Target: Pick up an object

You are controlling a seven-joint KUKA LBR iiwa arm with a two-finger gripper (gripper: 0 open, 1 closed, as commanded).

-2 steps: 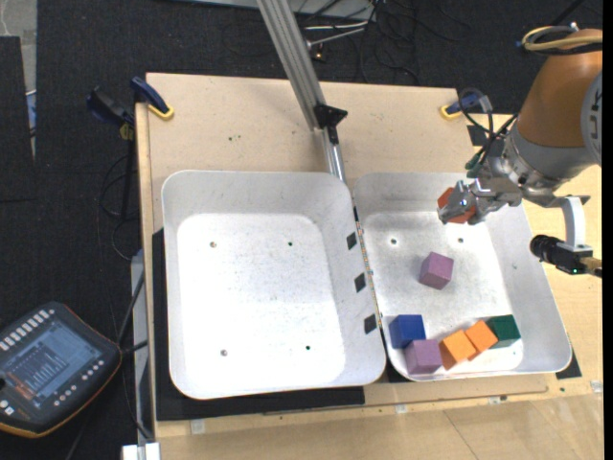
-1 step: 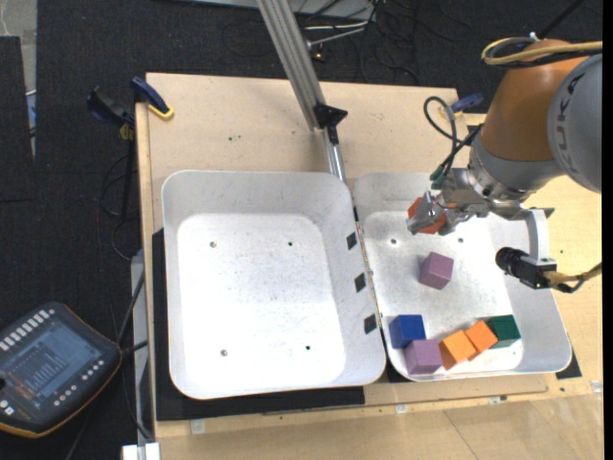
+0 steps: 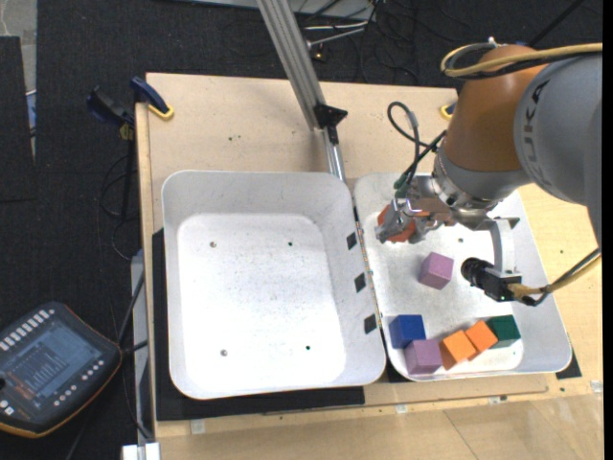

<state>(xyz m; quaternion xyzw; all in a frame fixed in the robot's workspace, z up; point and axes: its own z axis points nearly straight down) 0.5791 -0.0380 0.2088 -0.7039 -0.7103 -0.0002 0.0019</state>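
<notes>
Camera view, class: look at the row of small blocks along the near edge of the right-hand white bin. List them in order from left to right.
Blue cube block → purple cube block → orange cube block → green cube block.

The arm (image 3: pixel 536 113) runs off the right edge, so its base is cut off. Its wrist covers the far part of the right bin (image 3: pixel 546 348). At the gripper (image 3: pixel 402 220) the fingers are lost among orange-red parts and cables; their stance cannot be told. The handheld pendant (image 3: pixel 48 367) at lower left is clipped by the left edge, its screen too small to read.
</notes>
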